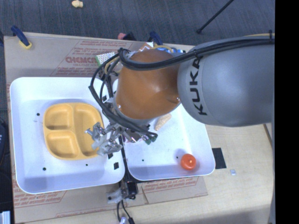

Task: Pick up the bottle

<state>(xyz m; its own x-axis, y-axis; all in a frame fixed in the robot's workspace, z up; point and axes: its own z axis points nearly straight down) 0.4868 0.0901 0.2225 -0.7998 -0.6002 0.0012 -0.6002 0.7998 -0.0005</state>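
Over the seam where one white bin (28, 171) meets the other bin (202, 141), gripper (106, 139) low at the 3 o'clock edge of the yellow divided plate (65, 129); open or closed, impossible to tell. Bottle's place and long axis equally impossible to tell, perhaps beneath the arm (145, 87). Toward 2 o'clock from the gripper, near, a pale tan piece (162, 121); toward 4 o'clock, well apart, an orange ball (188, 162).
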